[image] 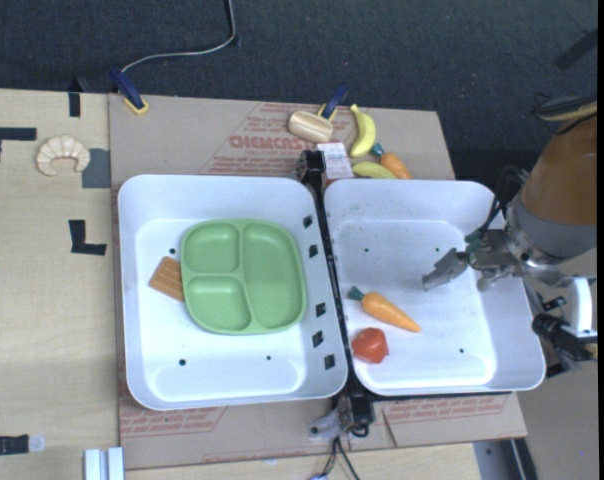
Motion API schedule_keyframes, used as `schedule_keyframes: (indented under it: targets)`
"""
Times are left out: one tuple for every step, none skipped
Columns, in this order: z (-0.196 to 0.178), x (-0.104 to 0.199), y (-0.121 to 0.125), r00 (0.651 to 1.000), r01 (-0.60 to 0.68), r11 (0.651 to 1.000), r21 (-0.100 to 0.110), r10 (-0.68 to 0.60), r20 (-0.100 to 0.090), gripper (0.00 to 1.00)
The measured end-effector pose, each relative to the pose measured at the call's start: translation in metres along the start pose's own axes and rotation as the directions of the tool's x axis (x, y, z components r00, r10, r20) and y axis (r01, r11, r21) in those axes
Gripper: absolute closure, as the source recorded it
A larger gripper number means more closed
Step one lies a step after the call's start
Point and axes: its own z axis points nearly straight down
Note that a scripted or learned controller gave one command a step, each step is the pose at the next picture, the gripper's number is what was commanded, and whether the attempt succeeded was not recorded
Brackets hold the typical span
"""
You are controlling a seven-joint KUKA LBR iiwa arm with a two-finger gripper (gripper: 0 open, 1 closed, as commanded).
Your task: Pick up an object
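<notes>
Two shallow white plastic bins (pixel 147 368) sit side by side. One green three-compartment plate (pixel 244 275) occupies the left bin. One orange toy carrot (pixel 387 310) and one red tomato-like piece (pixel 370 344) (apparently plastic) lie in the right bin. The gripper (pixel 464 264) hovers beside them, fingers spread, holding nothing.

Robot arm (pixel 562 193) with a broad, rounded orange-brown band over a grey wrist section. Black cables run along the wrist. The tool (pixel 452 271) is dull grey metal with thin fingers. A white and black fitting sits beside the wrist.
</notes>
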Motion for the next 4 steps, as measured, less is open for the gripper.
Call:
schedule_keyframes:
  targets:
    - [0.059,0.066,-0.021,1.000,0.000,1.000,0.001,0.000,-0.001,0.00]
    - [0.112,0.060,-0.024,1.000,-0.001,1.000,-0.005,0.001,0.001,0.00]
    - [0.112,0.052,0.023,1.000,0.000,1.000,-0.005,0.000,0.001,0.00]
    - [0.102,0.050,0.023,1.000,-0.002,1.000,-0.006,0.002,0.004,1.00]
